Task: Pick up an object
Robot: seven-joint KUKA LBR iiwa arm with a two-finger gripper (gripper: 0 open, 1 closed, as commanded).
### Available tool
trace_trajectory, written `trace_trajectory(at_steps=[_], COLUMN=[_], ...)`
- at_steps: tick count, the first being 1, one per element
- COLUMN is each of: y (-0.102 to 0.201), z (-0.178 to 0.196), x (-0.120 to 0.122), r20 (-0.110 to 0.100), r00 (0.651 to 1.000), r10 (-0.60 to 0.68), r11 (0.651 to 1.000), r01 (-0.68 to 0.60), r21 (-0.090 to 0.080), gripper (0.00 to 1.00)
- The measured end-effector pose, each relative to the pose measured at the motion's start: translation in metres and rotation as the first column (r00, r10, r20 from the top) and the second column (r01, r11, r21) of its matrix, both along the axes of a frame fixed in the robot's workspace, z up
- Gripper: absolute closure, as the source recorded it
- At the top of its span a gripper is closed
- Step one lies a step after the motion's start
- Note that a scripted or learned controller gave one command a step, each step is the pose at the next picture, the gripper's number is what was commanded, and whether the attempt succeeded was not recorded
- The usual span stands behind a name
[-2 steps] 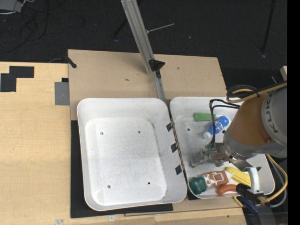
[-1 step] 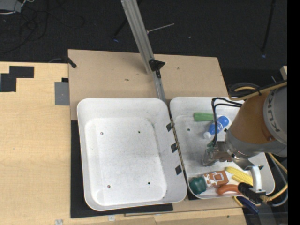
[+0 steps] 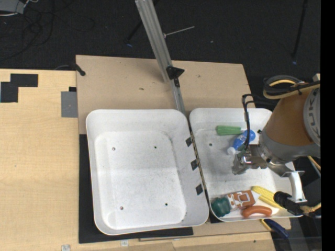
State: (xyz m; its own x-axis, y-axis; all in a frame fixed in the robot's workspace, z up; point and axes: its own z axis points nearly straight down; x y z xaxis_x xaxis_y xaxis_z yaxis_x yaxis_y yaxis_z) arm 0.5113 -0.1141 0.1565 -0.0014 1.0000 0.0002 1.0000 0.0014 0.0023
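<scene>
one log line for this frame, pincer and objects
pincer low in right bin | beside blue object | green object behind | grasp: unclear

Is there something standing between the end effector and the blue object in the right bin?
Nothing visible stands between them. The end effector is low in the right bin, right beside the blue object, which lies just beyond it. The green object lies farther back, and the orange object sits near the front rim, both off that path.
</scene>
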Motion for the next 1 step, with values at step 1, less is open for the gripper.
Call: trace_trajectory(at_steps=[1], y=[0.0063], z=[0.0577], x=[0.0071], r20=[0.002], r00=[1.000], r10=[0.001], r11=[1.000], r01=[-0.001], r21=[0.000], gripper=[1.00])
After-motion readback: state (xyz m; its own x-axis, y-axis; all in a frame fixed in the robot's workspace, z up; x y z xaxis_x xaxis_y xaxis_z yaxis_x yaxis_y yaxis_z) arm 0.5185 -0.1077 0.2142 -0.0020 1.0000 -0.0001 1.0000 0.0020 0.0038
